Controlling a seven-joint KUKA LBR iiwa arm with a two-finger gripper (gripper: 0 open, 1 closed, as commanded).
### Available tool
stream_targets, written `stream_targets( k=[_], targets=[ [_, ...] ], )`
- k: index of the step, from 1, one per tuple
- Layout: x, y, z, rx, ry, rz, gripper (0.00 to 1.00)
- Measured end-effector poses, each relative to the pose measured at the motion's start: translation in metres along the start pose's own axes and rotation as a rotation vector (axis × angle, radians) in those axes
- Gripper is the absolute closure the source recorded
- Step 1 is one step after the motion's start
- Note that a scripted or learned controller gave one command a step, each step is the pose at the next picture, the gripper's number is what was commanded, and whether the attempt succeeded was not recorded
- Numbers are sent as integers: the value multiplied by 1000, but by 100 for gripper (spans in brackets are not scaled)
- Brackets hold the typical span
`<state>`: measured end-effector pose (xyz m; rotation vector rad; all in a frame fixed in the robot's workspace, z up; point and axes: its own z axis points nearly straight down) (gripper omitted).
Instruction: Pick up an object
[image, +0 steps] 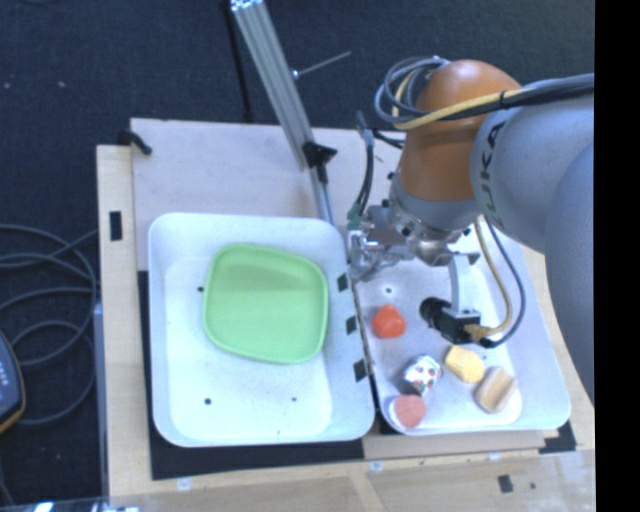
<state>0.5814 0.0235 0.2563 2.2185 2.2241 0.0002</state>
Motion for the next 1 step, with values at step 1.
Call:
stream_targets(
  k=[1],
  targets=[
    [45,6,8,1,0,0,100]
  ],
)
